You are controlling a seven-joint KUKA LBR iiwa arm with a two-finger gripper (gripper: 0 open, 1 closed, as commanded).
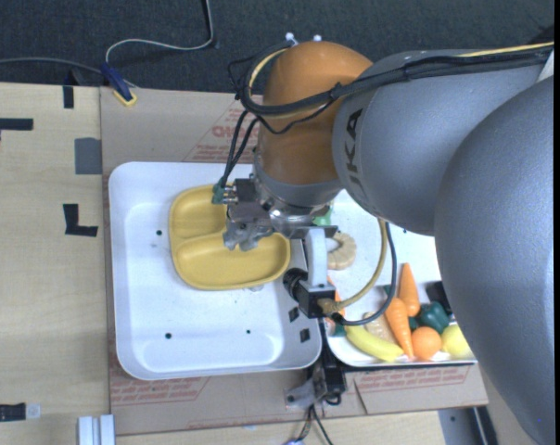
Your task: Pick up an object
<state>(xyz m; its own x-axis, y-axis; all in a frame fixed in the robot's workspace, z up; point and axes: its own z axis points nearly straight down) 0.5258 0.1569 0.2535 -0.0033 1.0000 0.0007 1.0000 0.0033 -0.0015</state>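
Gripper sits low over the yellow dish in the left bin. You can't tell its state from this angle. No lift evident; pick not yet confirmed. Carrot and banana lie in the right bin.

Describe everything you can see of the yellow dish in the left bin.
The yellow dish is a shallow, glossy tray, plastic by its look, with rounded corners and a ridge that splits it into two compartments. It lies flat, open side up, on the floor of the left bin, toward its right wall. The arm's wrist hangs over its right edge and hides part of it. Nothing shows inside the visible compartments.
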